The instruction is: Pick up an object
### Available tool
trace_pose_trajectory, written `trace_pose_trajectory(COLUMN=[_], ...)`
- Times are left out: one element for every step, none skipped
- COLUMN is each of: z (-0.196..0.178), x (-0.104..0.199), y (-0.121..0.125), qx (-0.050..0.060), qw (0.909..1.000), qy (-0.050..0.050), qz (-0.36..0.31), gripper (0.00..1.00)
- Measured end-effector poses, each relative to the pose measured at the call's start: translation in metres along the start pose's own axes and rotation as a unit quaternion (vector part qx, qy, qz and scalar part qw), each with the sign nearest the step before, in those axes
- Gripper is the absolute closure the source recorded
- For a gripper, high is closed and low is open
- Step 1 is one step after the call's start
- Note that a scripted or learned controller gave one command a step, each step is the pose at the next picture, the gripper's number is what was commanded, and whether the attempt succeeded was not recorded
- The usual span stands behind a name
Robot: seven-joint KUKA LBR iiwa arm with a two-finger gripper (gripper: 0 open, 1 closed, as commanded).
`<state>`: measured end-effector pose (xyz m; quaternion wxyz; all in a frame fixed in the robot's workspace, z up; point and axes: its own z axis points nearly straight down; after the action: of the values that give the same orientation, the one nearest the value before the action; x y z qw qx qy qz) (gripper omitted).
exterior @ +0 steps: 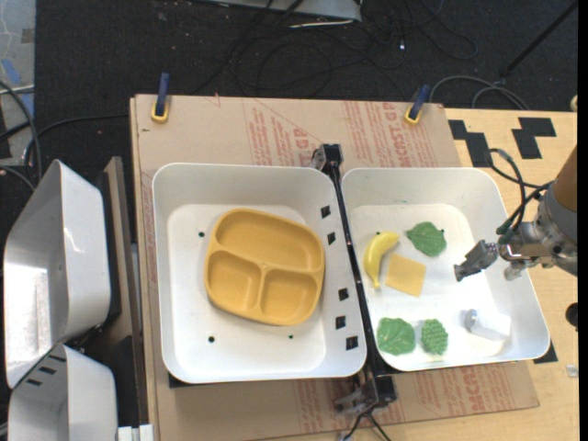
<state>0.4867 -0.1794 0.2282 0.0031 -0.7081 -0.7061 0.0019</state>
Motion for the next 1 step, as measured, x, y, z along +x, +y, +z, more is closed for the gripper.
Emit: trace_pose_trajectory(z=[0.049], x=[-0.0038], y=[0.0076], qx=[-0.001], qw=[1.0], qy=[0.0], qz=[0.0], gripper=[0.0])
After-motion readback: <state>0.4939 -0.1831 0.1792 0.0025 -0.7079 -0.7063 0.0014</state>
